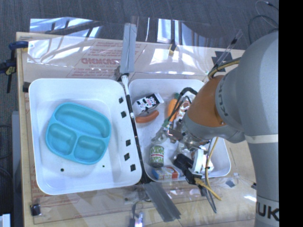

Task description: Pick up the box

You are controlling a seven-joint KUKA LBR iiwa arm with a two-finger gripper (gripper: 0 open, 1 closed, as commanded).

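The grey arm with its orange band [208, 105] reaches in from the right and covers much of the right-hand shallow white bin [142, 86]. Its two-finger gripper [182, 148] sits low over that bin amid cables and fittings, and whether it is apart or together cannot be told.

The small red-and-white cardboard box [166, 174] lies at the near edge of the right bin, just left of the gripper's black fittings, its right end partly hidden by them. Just beyond it stands a small green-labelled can [156, 155]. Farther back lie a black-and-white cow-patterned carton [147, 102], a reddish-brown sausage-shaped toy [147, 117] and an orange carrot-shaped toy [172, 107], the last partly behind cables.

The left-hand white bin [38, 174] holds a light blue plastic divided plate [78, 133]. Both bins rest on a pale wooden bench [57, 60] under glaring clear plastic sheet. Dark grey carpet [71, 4] lies beyond.
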